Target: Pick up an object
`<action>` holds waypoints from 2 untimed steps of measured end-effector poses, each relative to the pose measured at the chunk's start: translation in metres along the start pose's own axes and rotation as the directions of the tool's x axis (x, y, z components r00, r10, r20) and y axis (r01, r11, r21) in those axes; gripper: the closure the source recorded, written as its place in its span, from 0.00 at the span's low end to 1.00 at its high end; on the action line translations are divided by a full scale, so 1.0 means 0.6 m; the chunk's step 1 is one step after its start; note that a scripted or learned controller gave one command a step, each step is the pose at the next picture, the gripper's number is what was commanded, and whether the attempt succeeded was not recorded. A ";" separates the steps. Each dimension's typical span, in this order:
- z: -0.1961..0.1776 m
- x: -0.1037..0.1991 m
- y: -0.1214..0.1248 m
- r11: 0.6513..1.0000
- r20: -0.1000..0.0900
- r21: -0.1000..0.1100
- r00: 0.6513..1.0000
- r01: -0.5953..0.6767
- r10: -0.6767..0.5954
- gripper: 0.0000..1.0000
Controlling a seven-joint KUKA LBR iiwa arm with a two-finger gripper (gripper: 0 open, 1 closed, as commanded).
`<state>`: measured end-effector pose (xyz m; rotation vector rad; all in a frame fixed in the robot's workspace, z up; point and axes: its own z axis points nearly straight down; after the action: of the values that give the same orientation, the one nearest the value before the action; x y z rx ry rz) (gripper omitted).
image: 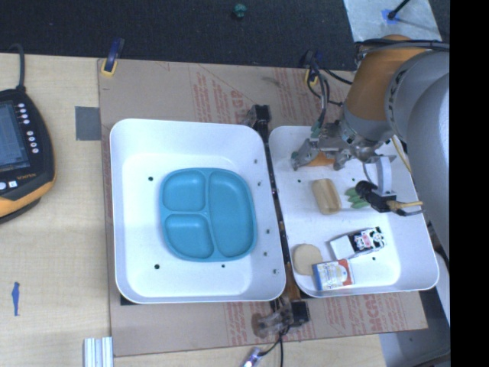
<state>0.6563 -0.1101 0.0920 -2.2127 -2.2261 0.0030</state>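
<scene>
My gripper (pixel 319 157) hangs low over the far end of the right bin (pixel 412 277), close to its back wall. A small orange thing (pixel 327 160) shows right under it, and I cannot tell whether it is held. Just in front lies a tan cylinder-shaped block (pixel 326 196). A small green thing (pixel 354 197) sits to its right, partly hidden by the wrist. Nearer the front are a white carton with a black print (pixel 357 241), a round tan disc (pixel 307 258) and a small red, white and blue box (pixel 334 274).
The left bin (pixel 134 205) holds a blue divided plate (pixel 207 213). The grey arm with its orange band (pixel 382 75) covers the right bin's far right corner. A black and orange pendant (pixel 19 155) lies on the bench at far left.
</scene>
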 end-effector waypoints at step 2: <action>-0.017 -0.007 -0.096 1.000 0.003 0.003 1.000 0.000 0.000 1.00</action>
<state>0.5985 -0.1143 0.1024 -2.2130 -2.2255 0.0094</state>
